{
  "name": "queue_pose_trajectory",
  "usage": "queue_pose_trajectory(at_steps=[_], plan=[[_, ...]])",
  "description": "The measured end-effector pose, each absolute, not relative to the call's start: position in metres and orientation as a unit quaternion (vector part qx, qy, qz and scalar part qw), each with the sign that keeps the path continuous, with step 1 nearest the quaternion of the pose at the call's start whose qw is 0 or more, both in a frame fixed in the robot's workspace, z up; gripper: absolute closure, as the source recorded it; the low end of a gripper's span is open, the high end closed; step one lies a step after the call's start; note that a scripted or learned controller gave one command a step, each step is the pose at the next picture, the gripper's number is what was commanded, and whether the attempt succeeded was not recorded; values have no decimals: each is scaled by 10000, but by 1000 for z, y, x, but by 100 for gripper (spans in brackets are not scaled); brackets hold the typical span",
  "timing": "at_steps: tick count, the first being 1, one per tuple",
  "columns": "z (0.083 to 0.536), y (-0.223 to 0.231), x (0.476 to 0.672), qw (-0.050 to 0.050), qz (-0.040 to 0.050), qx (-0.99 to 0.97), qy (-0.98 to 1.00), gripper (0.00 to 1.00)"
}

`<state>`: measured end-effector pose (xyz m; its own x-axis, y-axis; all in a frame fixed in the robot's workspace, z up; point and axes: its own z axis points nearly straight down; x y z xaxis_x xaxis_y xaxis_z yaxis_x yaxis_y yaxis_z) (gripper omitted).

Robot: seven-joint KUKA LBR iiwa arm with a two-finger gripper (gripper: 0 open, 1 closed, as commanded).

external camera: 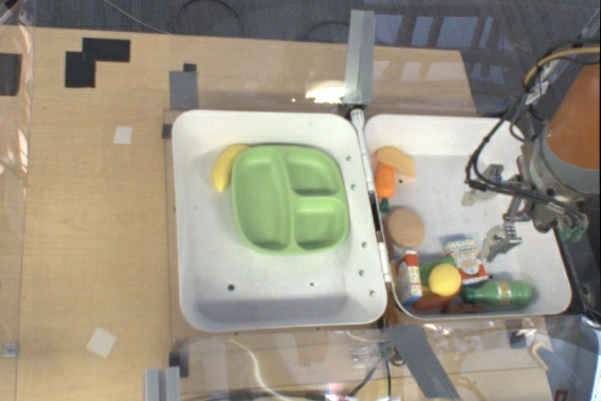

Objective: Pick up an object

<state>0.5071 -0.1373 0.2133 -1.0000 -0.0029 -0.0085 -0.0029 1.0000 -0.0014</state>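
Observation:
The right bin (441,155) holds a pile of small items along its left and front sides. These include an orange carrot-like piece (383,180), a tan pastry (395,161) and a brown round lump (405,226). Toward the front lie a small carton (462,251), a yellow ball (444,279), a green bottle (498,294) and a red-and-white bottle (410,279). My gripper (499,243) hangs over the right half of this bin, just right of the carton and above the green bottle. Nothing shows in its grasp.
The left bin (207,286) carries a green divided plate (289,197) with a banana (223,166) at its upper left edge. A metal post (360,61) stands behind the seam between the bins. Black cables (493,150) loop off the arm over the right bin.

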Motion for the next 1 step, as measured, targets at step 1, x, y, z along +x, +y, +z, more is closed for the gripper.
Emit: queue_pose_trajectory(at_steps=[1], plan=[[98, -143, 507, 68, -14, -174, 9998, 0]])
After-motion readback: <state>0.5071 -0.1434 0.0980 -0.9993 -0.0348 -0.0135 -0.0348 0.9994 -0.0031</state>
